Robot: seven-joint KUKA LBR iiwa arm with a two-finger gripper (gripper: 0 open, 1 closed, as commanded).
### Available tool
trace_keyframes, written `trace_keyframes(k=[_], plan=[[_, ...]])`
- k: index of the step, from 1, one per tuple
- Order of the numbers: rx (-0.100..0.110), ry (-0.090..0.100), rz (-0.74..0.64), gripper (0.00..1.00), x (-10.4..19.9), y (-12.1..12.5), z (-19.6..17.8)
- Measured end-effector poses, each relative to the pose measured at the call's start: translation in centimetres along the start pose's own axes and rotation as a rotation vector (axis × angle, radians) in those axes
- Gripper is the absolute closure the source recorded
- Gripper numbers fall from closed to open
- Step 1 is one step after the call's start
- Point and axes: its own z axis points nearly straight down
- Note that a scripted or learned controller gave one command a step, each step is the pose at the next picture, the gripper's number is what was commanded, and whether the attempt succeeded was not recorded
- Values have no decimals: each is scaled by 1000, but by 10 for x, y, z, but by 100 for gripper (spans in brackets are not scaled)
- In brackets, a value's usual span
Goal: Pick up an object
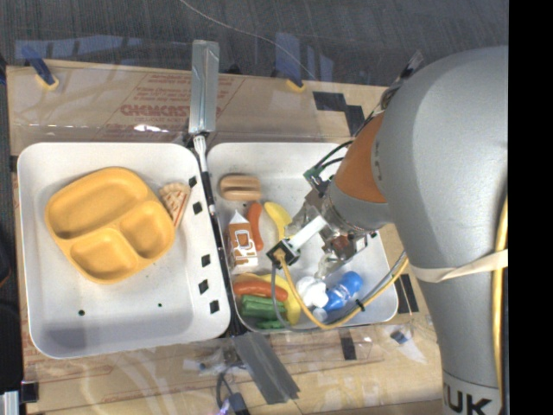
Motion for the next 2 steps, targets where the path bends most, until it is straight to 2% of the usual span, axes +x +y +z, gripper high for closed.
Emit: trace_keyframes(k=[1,2], plan=[[-14,18,209,0,63,-5,18],[-4,5,235,0,55,46,25]])
